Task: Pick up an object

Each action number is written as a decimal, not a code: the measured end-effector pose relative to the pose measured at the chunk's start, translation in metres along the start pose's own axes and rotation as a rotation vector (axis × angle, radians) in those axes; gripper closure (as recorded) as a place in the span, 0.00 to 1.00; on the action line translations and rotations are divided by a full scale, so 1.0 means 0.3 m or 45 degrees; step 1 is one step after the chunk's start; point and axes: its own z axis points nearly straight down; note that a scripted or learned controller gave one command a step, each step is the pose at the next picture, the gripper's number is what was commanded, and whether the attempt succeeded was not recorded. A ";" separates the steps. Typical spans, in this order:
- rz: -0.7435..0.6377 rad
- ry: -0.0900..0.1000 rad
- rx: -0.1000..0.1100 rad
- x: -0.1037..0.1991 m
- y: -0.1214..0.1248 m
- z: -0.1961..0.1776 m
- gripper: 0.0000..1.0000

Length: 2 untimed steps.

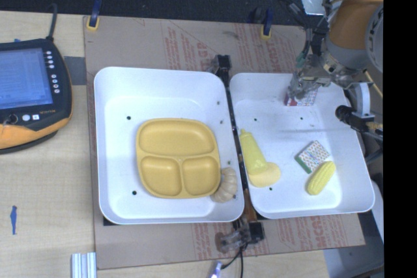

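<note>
**Gripper low over far end of right bin, small item beneath it**

A cardboard sheet [163, 42] is spread over the bench, held at its far edge by two clamps. On it two white bins are set side by side, touching along the middle. The left bin [117, 94] carries a yellow divided plate [177, 157] w/ three compartments, lying flat toward the near side. A pale rounded lump [227, 185] is seen touching the plate's near-right corner; what it is cannot be made out.

The right bin [352, 198] holds three loose items toward its near half. A yellow bottle-like toy [256, 158] is laid along the left wall, tilted, wider end nearer. A small patterned block [313, 155] is seen right of centre, and a yellow corn cob [320, 178] lies just beside it on the near side, the two about touching.

The arm [355, 16] comes in from the right, partly cut off at the frame edge; cables cross in front of it. The gripper [303, 89] is pointed down at the far part of the right bin. Under its tip a small reddish-and-white item [301, 99] is seen, mostly hidden by the fingers; kind not readable. Whether it is pinched or merely beneath cannot be told, and finger spacing cannot be judged either.

At far left a teach pendant [29, 91] w/ lit screen rests on the bench, partly cut off.
</note>
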 end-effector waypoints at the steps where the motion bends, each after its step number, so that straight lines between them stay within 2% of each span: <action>1: 0.000 0.000 0.000 0.000 0.000 0.000 0.00; 2: 0.005 0.000 -0.003 -0.023 -0.001 0.096 0.00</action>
